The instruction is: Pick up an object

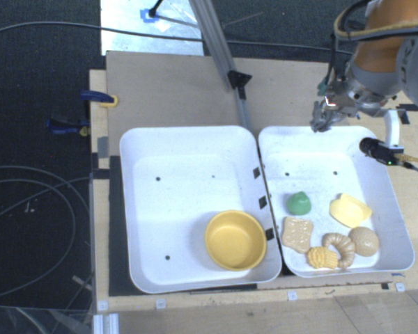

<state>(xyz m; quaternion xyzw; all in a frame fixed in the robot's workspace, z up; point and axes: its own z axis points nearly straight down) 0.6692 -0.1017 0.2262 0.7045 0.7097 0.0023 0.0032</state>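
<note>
My gripper (321,122) hangs over the far edge of the right bin (313,160), well above its contents, with nothing seen between its fingers. Toward the near side of that bin lie a small green round piece (299,202), a pale yellow wedge (350,210), a tan cracker-like square (297,233), a yellow corn piece (322,257), a curled tan pastry (341,245) and a beige round lump (364,240). A yellow bowl (235,239) rests in the left bin (167,172) at its near right corner.
A grey metal pole (216,40) slants down from the top to the gap behind the two bins. A blue and yellow clamp (90,99) grips the bench's left edge. Cables lie on the dark floor at left.
</note>
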